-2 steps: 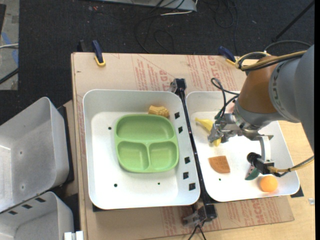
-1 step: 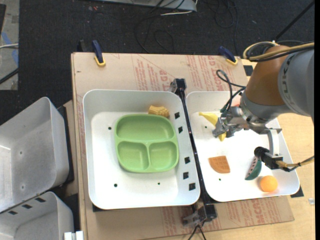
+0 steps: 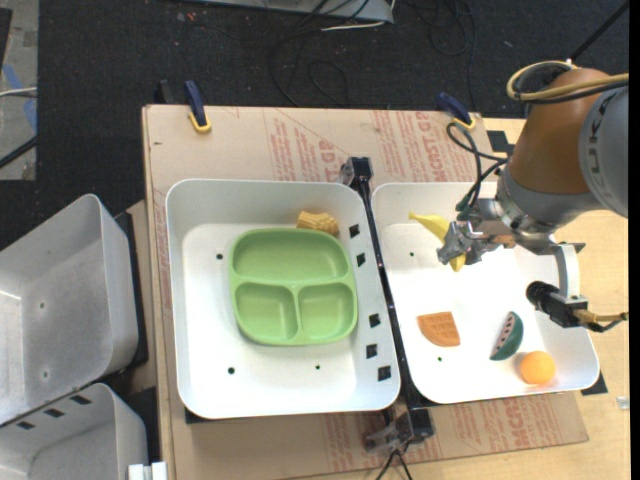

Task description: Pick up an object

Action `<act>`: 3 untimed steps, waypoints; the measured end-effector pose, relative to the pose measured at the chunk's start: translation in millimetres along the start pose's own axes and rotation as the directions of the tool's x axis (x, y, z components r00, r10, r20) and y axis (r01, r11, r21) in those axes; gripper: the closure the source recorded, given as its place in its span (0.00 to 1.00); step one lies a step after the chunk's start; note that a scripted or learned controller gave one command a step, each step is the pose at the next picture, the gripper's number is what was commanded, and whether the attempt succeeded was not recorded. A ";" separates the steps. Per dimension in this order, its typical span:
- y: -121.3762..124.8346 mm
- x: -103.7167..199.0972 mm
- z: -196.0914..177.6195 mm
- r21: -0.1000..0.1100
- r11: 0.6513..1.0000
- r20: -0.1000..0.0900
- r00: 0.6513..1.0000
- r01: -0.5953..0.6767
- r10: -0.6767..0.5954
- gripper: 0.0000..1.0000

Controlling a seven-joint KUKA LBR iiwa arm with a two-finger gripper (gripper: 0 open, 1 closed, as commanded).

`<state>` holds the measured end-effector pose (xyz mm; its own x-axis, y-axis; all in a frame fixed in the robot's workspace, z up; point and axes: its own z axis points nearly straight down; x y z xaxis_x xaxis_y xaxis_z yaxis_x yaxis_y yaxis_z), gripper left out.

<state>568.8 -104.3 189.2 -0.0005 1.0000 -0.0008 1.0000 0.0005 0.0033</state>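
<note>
My gripper (image 3: 458, 244) hangs low over the far left part of the right bin (image 3: 500, 393), right on top of a yellow banana-like piece (image 3: 430, 226). Yellow shows on both sides of the gripper: a pointed end toward the bin's back left and a small bit just below it. Nearer the front of this bin lie an orange-brown wedge (image 3: 439, 328), a watermelon slice (image 3: 507, 336) and an orange ball (image 3: 538, 368). The arm's orange band (image 3: 560, 128) rises above the bin's right side.
The left bin (image 3: 190, 218) holds a green divided plate (image 3: 295, 286) with a tan waffle-like piece (image 3: 318, 222) behind it. A black divider with clips (image 3: 375, 268) runs between the bins. A black cable fitting (image 3: 550, 303) hangs over the right bin.
</note>
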 end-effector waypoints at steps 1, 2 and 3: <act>1.2 0.0 -40.7 -0.001 1.000 0.000 1.000 0.002 -0.002 1.00; -0.8 53.7 -51.4 0.002 1.000 -0.002 1.000 0.008 -0.008 1.00; 4.3 102.8 -46.3 0.003 1.000 -0.002 1.000 0.008 -0.008 1.00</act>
<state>572.9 -1.5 235.4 -0.0080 1.0000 0.0017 1.0000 0.0080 -0.0002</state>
